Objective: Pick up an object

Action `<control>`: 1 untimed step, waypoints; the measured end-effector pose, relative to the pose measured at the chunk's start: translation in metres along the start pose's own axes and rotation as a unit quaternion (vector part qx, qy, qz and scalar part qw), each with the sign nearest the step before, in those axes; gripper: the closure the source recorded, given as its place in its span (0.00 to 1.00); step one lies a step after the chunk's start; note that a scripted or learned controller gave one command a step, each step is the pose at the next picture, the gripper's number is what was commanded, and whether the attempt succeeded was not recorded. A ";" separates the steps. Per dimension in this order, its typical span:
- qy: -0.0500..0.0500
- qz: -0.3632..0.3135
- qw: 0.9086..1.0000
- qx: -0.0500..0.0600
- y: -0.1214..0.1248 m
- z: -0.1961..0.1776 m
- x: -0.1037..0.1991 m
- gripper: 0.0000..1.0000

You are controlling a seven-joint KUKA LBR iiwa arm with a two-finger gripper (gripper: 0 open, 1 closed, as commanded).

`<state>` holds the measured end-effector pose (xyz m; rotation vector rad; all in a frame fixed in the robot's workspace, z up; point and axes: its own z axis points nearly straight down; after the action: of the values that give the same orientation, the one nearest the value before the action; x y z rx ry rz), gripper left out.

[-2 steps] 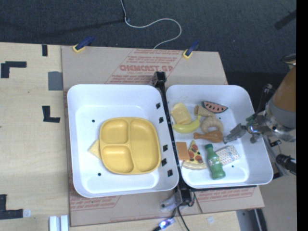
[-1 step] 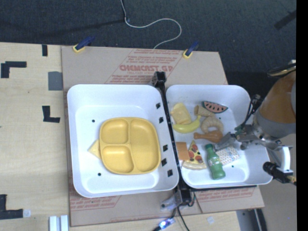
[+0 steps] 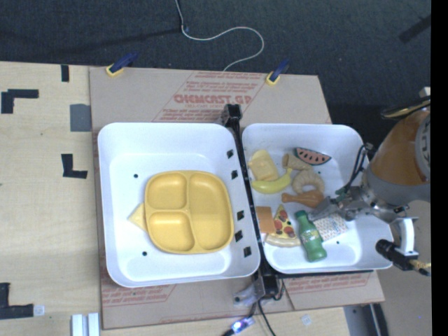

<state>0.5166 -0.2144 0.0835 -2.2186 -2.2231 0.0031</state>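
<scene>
The arm (image 3: 402, 166) reaches in over the right bin (image 3: 346, 135), its gripper (image 3: 334, 208) low among the toys; whether it is spread or pinching I cannot tell. Just beside it lies a chicken drumstick (image 3: 302, 199), brown and tan. Just below it a green bottle (image 3: 310, 236) lies. Far across, the left bin (image 3: 115, 159) holds a yellow divided plate (image 3: 189, 212).

Toys are crowding right bin (image 3: 350, 135) centre; its top-right corner is staying open; yellow plate (image 3: 189, 211) is filling left bin (image 3: 112, 187) middle.
</scene>
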 end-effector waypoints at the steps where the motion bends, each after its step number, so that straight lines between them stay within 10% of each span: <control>1: -0.001 0.000 1.000 -0.002 0.001 -0.012 0.000 1.00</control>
<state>0.5172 -0.2148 0.0955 -2.2215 -2.2253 0.0020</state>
